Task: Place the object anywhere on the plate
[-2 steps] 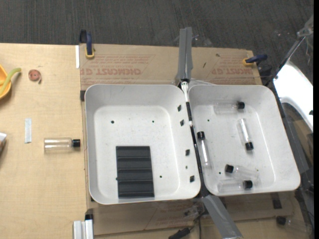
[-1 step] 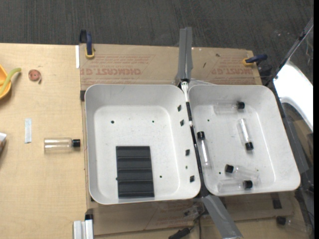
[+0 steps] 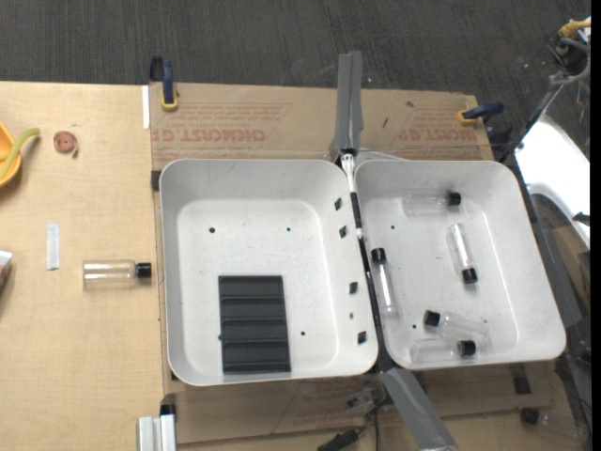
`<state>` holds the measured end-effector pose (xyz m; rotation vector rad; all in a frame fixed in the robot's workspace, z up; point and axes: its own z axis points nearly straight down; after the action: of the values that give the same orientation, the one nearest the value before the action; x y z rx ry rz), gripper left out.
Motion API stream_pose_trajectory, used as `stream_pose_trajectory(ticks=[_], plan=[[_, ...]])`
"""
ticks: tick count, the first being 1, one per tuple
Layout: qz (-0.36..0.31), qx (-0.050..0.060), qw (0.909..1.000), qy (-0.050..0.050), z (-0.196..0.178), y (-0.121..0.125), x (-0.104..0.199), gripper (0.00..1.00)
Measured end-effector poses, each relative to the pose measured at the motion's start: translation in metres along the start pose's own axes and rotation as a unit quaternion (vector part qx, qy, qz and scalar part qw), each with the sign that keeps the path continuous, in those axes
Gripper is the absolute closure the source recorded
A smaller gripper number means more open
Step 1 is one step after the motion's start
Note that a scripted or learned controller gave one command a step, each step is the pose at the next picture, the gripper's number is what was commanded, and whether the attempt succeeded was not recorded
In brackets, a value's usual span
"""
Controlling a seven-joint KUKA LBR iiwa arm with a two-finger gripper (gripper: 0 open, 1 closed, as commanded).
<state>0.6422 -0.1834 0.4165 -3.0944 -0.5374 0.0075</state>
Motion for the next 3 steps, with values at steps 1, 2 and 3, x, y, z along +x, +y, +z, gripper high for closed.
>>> stream_pose_trajectory(ticks=[1, 2, 3], plan=[[0.070, 0.000, 0.9976, 0.000, -0.023, 0.031, -0.028, 0.00], [0.072, 0.000, 0.9974, 0.000, -0.014, -0.001, 0.004, 0.00], [0.072, 0.000, 0.9974, 0.000, -0.024, 0.021, -0.059, 0.00]])
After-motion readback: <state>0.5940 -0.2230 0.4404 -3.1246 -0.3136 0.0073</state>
